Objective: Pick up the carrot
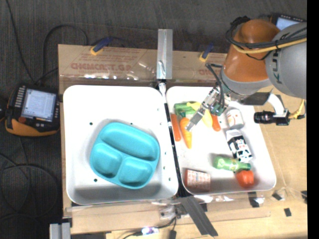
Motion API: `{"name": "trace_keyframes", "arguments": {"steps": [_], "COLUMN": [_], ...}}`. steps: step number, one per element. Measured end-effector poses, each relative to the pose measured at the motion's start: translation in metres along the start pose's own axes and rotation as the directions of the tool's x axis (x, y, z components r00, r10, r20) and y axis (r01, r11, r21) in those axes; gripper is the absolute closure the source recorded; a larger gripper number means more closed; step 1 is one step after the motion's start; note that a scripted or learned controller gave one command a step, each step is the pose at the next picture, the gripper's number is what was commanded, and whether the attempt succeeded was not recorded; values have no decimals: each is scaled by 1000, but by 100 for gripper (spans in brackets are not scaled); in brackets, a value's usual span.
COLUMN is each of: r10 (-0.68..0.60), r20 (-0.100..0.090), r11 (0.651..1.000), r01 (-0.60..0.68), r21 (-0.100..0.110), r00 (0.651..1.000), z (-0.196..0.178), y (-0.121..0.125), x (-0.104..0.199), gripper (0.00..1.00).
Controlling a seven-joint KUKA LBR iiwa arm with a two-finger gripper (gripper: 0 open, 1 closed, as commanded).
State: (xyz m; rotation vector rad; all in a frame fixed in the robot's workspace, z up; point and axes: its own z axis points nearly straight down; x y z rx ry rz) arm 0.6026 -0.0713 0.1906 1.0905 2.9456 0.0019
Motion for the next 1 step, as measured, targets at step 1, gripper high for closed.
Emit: {"name": "trace_keyframes", "arguments": {"steps": [1], "r10": [-54], "r20": [2], "r11": [999], "r01": [54], "r21": [0], "r00": [999], "z": [96], "y": [-43], "x": [-6], "gripper": [0]}}
